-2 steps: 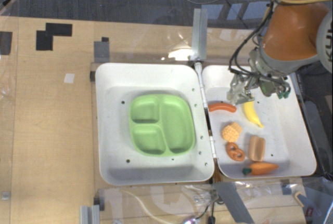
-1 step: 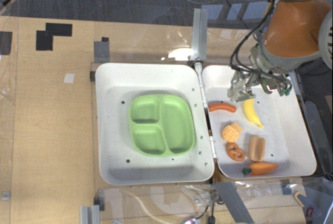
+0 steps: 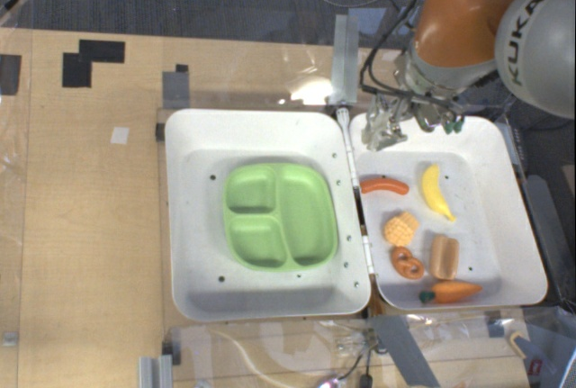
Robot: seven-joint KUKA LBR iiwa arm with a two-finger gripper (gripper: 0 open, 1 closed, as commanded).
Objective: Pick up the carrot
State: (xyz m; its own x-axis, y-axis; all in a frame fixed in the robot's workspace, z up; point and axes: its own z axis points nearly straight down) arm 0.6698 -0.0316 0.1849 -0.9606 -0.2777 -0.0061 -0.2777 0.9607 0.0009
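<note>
Counter (image 3: 81, 224) looks like pale wood under a clear glossy sheet, some glare up top. Both bins (image 3: 270, 130) are smooth white plastic, slightly shiny. Tray (image 3: 281, 217) is matt green plastic. Carrot (image 3: 454, 292) and banana (image 3: 437, 193) look like smooth plastic toy food with a soft sheen. Gripper (image 3: 385, 132) is bare silvery metal; arm (image 3: 540, 35) has glossy grey and orange shells.
</note>
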